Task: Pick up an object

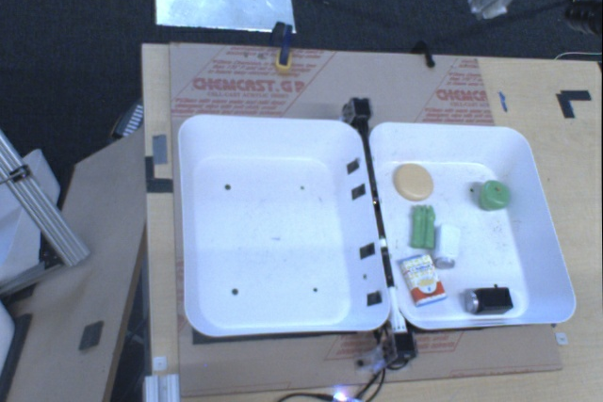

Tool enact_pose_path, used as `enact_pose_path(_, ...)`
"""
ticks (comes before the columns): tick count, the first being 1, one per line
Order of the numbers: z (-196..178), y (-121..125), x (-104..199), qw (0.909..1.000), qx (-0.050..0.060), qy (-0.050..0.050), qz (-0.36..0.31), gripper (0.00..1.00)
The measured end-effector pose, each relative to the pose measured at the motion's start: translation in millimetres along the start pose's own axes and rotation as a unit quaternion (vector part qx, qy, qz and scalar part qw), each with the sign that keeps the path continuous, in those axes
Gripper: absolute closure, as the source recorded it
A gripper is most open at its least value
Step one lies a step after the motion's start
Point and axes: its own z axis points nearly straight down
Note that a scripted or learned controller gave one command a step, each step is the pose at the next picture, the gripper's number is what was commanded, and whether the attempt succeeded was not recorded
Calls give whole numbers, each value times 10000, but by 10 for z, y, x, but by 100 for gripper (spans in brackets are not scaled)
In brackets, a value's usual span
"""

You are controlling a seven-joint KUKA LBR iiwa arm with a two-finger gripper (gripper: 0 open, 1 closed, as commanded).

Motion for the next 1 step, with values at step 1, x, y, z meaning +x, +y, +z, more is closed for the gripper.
enact_pose_path(1,732,-606,566,10000,94,20,-19,100)
